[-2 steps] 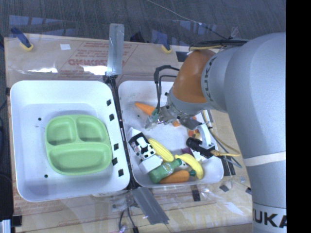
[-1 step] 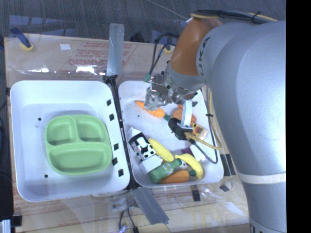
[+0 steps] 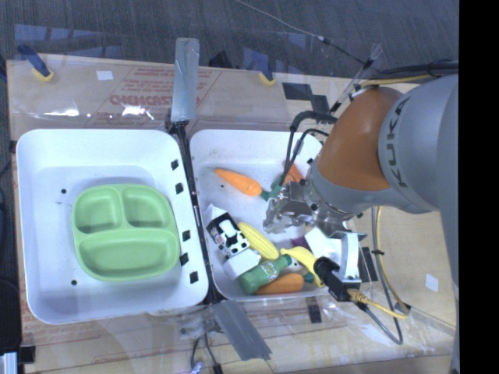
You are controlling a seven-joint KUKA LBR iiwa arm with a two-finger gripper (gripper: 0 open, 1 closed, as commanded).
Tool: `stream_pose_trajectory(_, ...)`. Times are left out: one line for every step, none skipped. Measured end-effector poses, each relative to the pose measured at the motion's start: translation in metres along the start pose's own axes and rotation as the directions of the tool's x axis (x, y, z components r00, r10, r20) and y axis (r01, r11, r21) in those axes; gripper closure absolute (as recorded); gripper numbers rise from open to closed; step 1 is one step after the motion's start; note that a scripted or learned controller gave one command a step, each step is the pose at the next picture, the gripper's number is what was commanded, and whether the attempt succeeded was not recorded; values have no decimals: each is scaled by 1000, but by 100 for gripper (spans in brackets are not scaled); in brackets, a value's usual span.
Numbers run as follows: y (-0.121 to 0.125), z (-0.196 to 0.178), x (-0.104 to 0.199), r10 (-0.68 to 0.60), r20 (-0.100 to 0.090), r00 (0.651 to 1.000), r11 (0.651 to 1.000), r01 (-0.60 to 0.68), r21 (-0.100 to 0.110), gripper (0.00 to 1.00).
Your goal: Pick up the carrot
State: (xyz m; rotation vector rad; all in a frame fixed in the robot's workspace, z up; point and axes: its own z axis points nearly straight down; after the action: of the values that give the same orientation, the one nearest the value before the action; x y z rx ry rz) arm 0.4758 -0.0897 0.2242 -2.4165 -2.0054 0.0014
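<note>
An orange carrot [image 3: 238,182] lies in the right bin [image 3: 234,142], in its upper left part, slanting down to the right with its greenish end toward the gripper. My gripper [image 3: 285,212] hangs over the middle of that bin, just right of and slightly below the carrot's right end. Nothing shows between it and the carrot. The grey arm with its orange band [image 3: 355,150] covers the bin's right side.
Along the right bin's front lie a black-and-white toy [image 3: 225,234], a corn cob [image 3: 258,240], a green bottle [image 3: 262,274], a yellow banana [image 3: 301,260] and another orange piece [image 3: 281,285]. The left bin [image 3: 31,209] holds a green divided plate [image 3: 125,232].
</note>
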Motion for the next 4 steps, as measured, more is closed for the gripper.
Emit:
stream_pose_trajectory(15,116,-20,-1,-1,1000,1000,1,-7,100)
stream_pose_trajectory(26,115,-98,-233,2,972,972,233,-2,100)
stream_pose_trajectory(26,115,-97,-235,1,972,972,235,-2,0)
stream_pose_trajectory(72,108,-26,-269,-2,963,963,269,-2,0)
